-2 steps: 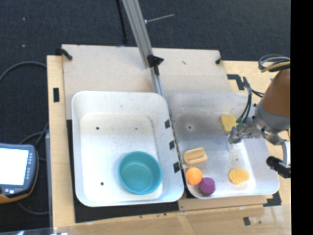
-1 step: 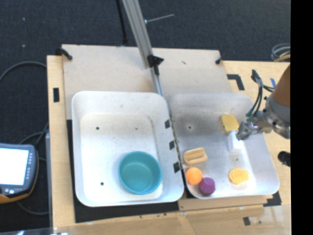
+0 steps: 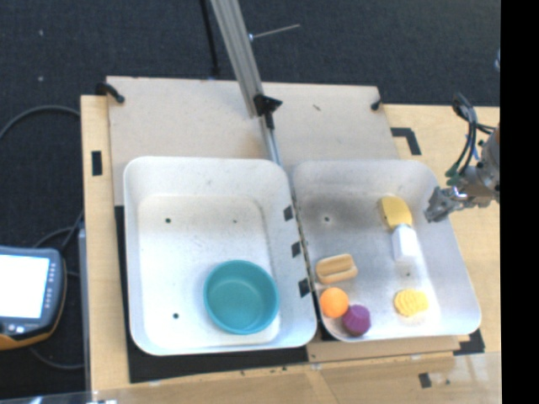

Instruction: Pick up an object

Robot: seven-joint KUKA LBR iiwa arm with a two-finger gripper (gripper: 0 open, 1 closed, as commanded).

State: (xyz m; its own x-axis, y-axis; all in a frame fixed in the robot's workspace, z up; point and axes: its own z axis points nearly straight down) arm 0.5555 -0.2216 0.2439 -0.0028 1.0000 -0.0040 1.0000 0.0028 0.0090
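The right bin (image 3: 354, 188) holds a yellow and white bottle-like object (image 3: 399, 224), a tan bun-shaped piece (image 3: 336, 268), an orange ball (image 3: 334, 302), a purple ball (image 3: 357, 319) and a ribbed yellow piece (image 3: 411, 302). A teal bowl (image 3: 241, 296) sits in the left bin (image 3: 168, 192). My gripper (image 3: 441, 204) hangs at the right bin's right edge, to the right of the yellow and white object and apart from it. Nothing shows between its fingers.
A slanted metal pole (image 3: 240, 49) rises from the back between the bins. A tablet (image 3: 25, 293) lies at the far left beyond the bench. Cables (image 3: 466, 120) hang by the arm at the right edge.
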